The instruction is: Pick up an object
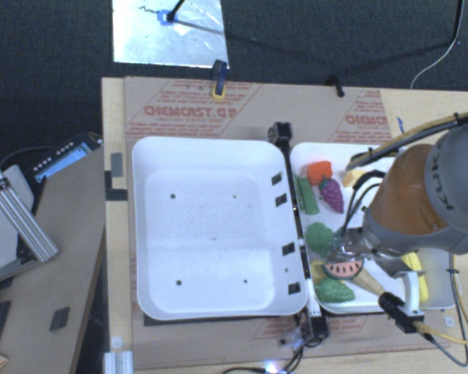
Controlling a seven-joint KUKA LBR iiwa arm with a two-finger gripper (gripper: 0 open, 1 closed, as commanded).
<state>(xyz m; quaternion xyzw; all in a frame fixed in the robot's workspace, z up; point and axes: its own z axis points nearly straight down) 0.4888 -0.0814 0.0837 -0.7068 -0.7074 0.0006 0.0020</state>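
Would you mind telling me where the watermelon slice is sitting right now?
The watermelon slice lies in the right bin, near its front edge, just below the arm's wrist, between the round green piece above it and the green bumpy piece below it.

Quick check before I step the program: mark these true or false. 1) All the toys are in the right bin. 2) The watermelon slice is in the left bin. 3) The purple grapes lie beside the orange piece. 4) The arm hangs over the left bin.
1) True: the toys lie in the right bin.
2) False: the watermelon slice is in the right bin, by the arm.
3) True: the grapes lie just below the orange piece.
4) False: the arm is over the right bin; the left bin sits apart.
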